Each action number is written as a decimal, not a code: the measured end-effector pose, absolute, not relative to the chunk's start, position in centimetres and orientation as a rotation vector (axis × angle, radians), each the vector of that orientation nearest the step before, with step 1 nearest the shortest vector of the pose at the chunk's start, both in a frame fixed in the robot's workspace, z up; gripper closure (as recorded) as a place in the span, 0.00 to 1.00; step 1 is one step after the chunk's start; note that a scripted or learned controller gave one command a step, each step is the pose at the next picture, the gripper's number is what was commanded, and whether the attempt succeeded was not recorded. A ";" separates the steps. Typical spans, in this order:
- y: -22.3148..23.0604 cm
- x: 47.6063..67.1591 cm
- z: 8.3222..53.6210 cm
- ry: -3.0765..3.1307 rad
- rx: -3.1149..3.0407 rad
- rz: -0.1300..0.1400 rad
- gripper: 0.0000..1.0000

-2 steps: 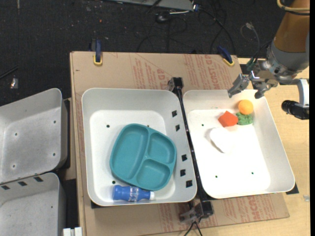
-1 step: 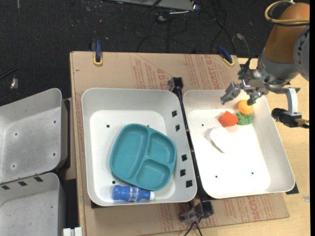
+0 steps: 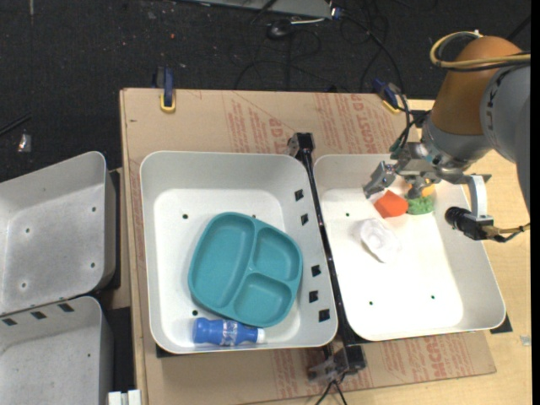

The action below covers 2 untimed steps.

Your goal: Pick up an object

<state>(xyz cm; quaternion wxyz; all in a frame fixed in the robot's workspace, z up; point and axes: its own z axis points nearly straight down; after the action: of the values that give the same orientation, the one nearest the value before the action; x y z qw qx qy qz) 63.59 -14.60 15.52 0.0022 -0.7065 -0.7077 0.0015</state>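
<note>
Lying nearest, along the left bin's point(image 3: 160, 226) front wall: blue bottle point(image 3: 226, 333) on its side, just below teal divided plate point(image 3: 245, 268). Both white bins side by side on brown desk point(image 3: 253, 116). In the right bin point(image 3: 472, 302), near its back: small orange object point(image 3: 390, 204), yellow-green toy point(image 3: 420, 201) just beside it, crumpled white item point(image 3: 380, 240) a little forward. Gripper point(image 3: 403, 175) low over the orange object and toy, grey arm point(image 3: 498, 116) reaching from the right. Fingers' opening: cannot tell, nor whether anything is held.
</note>
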 end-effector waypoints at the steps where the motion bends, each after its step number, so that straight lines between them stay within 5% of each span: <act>1: -15.2 64.2 9.9 -2.229 -2.229 0.001 0.00; 2: -15.2 64.5 11.5 -2.236 -2.235 -0.010 1.00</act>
<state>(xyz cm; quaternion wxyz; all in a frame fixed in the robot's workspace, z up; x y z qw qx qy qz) 64.50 -15.23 11.51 -0.0101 -0.7069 -0.7072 -0.0031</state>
